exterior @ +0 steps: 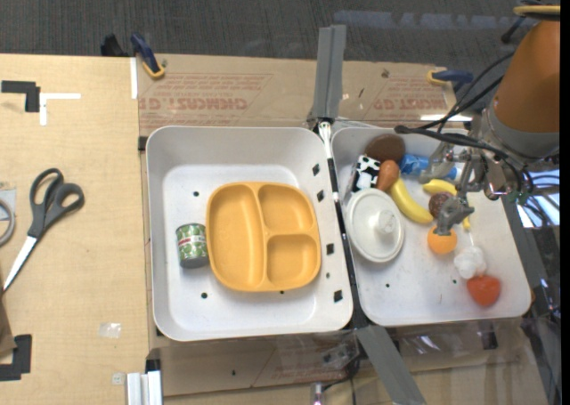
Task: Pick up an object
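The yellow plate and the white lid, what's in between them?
In the camera view, the walls of the two bins run between the yellow divided plate and the white lid; no loose object sits there.

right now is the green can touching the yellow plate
Cannot tell. In the camera view the can lies right against the plate's left rim with no visible gap, but contact isn't plain.
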